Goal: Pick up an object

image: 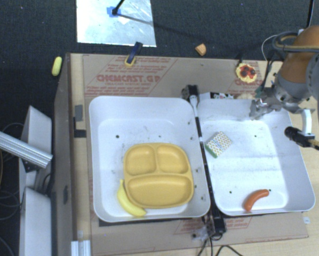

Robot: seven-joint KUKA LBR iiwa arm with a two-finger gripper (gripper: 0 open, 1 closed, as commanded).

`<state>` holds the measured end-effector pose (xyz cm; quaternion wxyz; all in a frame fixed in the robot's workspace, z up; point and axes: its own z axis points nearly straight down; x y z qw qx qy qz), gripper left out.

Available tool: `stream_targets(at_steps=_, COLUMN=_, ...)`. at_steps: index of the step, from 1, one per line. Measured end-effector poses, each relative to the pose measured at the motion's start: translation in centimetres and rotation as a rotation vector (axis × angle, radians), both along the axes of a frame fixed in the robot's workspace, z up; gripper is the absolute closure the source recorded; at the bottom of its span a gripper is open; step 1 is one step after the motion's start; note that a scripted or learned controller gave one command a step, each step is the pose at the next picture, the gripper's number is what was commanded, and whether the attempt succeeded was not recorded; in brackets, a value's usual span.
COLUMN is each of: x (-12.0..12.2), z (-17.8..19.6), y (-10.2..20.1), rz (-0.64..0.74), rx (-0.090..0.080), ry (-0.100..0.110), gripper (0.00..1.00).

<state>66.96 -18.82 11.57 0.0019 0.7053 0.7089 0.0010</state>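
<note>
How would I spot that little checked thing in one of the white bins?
Look in the right bin, the one without the yellow tray. Near its upper left, close to the divider, lies a small green-and-white patterned block, tilted. Its only neighbour there is a curved orange sausage.

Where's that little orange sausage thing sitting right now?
The orange sausage lies in the right bin, near its front edge, well below the small patterned sponge.

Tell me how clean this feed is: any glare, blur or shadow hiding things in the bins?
Camera view: lighting is even and soft; the yellow tray, banana, sponge and sausage read clearly. The gripper at the right bin's far edge is small and slightly blurred. The shiny sheet beyond the bench shows glare.
</note>
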Motion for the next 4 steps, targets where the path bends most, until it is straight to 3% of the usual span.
stream_targets(at_steps=1, x=-3.2, z=0.0, y=-0.9, rz=-0.004, rx=0.000, ry=0.001, gripper=1.00)
stream_targets(at_steps=2, x=-3.2, z=-3.1, y=-1.9, rz=-0.004, rx=0.000, ry=0.002, gripper=1.00)
stream_targets(at_steps=4, x=-0.4, z=-3.0, y=-1.8, rz=-0.001, rx=0.000, ry=0.000, gripper=1.00)
